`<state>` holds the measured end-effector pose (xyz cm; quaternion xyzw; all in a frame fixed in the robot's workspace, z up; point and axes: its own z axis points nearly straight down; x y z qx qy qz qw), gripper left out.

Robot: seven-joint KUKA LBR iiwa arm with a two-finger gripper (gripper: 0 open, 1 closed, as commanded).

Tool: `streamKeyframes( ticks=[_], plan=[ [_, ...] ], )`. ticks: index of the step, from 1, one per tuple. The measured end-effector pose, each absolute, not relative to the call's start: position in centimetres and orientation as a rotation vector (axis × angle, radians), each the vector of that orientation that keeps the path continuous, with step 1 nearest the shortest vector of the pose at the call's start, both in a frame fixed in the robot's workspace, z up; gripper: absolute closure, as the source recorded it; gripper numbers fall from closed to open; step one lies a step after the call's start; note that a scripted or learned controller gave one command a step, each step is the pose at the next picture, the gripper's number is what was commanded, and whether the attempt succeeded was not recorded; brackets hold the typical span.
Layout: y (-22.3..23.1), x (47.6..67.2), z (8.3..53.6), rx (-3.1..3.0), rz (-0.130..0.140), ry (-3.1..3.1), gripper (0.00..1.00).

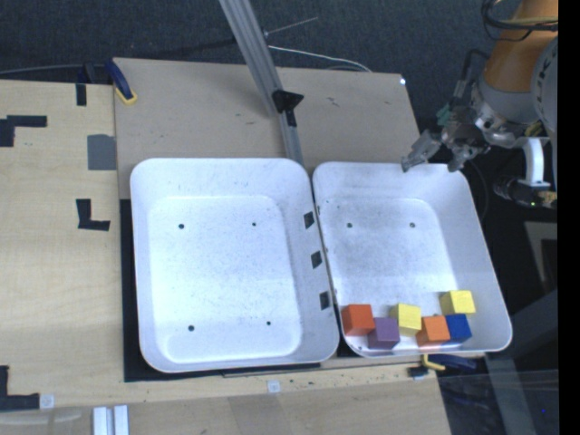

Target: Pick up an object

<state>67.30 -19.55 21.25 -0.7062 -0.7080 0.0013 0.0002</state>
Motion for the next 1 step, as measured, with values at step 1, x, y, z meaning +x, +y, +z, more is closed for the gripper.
streamKeyframes(
  ticks=[1],
  plan=[
    [-12.84, 67.32, 20.37, -2.211, 0.001, -2.227, 0.00]
  ],
)
